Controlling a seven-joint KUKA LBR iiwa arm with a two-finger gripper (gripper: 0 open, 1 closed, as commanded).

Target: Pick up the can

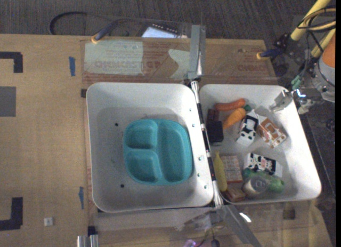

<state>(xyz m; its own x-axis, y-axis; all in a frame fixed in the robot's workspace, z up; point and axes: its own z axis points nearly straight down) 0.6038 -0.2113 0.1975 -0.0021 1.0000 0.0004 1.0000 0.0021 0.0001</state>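
Observation:
The can [257, 185] lies on its side in the front part of the right bin [306, 158], its round grey end facing up, with a green item [276, 185] right behind it. My gripper [289, 97] hangs over the back right corner of that bin, well away from the can and with several toys between them. Nothing shows in its grasp.
The right bin also holds two orange carrots [233, 110], two cow-patterned cartons [246, 128], a small orange box [272, 133], a black block [215, 132], a banana [220, 171] and a flat card [231, 168]. A teal divided plate [158, 151] sits in the left bin [106, 107].

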